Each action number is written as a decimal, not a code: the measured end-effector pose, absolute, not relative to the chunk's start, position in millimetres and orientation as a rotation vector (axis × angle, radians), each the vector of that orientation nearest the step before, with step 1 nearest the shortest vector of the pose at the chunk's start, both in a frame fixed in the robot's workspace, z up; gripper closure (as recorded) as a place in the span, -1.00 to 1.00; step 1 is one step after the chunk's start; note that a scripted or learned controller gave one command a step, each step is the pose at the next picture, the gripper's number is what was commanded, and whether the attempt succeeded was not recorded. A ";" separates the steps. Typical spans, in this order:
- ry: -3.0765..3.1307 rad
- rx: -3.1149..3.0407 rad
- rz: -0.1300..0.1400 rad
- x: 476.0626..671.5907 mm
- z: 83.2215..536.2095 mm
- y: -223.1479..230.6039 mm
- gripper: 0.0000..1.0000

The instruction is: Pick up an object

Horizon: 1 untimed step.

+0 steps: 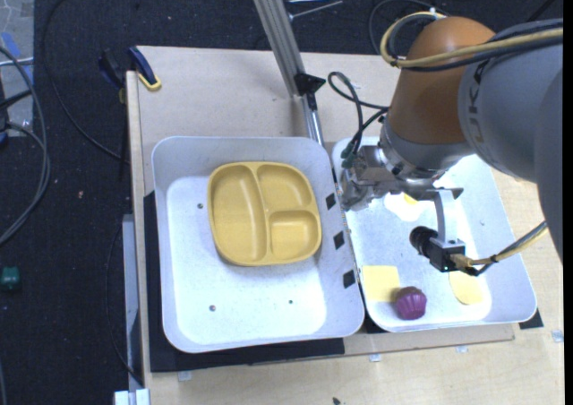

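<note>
In the right bin (510, 255) lie a flat yellow square piece (380, 283), a round purple object (411, 303), a pale yellow piece (404, 207) and another yellow piece (467, 288). My gripper (356, 181) hangs over the right bin's left rim, below the arm's orange band (446, 58). It sits just left of the pale yellow piece and well above the square piece and the purple object. The arm's bulk hides the back of the right bin. I see nothing held in the gripper.
The left bin (188, 296) holds a yellow divided plate (264, 212). A metal pole (279, 27) slants in from the top to the bins' shared edge. Black cables (354, 112) loop off the wrist, and a black fitting (433, 247) hangs over the right bin.
</note>
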State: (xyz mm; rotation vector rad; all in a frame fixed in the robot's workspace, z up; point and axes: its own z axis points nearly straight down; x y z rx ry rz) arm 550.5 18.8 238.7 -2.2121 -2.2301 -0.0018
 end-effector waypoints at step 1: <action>-2.230 -2.212 -0.001 558.2 227.0 68.5 1.00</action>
